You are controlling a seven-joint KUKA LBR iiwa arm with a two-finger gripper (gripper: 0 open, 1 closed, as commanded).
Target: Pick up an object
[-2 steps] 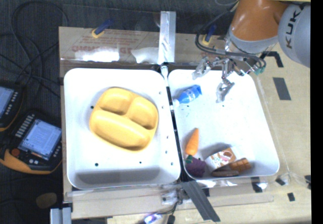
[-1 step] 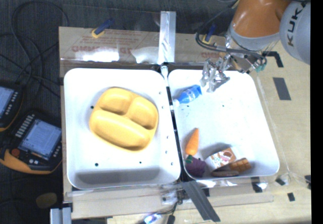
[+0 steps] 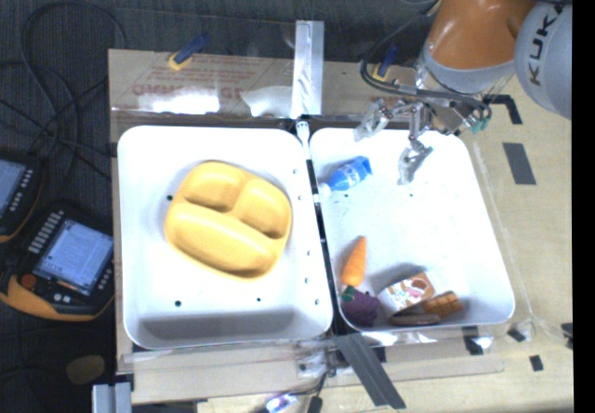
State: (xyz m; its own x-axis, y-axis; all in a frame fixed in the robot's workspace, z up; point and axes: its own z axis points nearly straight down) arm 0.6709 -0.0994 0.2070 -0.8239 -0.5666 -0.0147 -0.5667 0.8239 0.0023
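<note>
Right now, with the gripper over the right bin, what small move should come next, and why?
Probably a short slide toward the blue object, then a descent. The gripper hangs open above the right bin's far edge with nothing between its fingers, and the blue object lies closest, apart from the carrot.

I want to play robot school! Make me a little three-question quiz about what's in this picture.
1. True or false: the big yellow bread-shaped toy lies in the left bin.
2. Which thing lies nearest the gripper? A) the toy carrot B) the blue wrapped packet C) the purple toy
3. Fill in: the gripper hangs over the far end of the ____ bin, with nothing between its fingers.

Key: 1 true; 2 B; 3 right
</note>
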